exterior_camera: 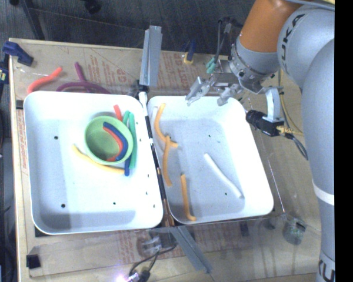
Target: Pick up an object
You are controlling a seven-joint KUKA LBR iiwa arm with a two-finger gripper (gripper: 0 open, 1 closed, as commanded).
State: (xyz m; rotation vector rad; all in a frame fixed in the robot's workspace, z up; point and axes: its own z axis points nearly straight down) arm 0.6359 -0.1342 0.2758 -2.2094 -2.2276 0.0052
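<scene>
My gripper (207,98) hangs open over the far rim of the right bin (256,157), with nothing between its fingers. In that bin, along its left side, lie three orange sticks: one curved (159,124), one bent (168,157) and one nearer the front (186,198). A white stick (222,175) rests in the bin's middle right, hard to tell from the floor. The left bin (53,175) holds a green bowl (100,138) with a red strip (113,137) and a blue strip (119,128) in it. A yellow strip (100,162) lies under the bowl.
A green piece (130,124) and a blue piece (128,168) lie by the bowl's right edge. On the bench behind the left bin sit an orange-red strip (44,80) and purple loops (79,86). A grey metal bar (150,54) stands between the bins at the back.
</scene>
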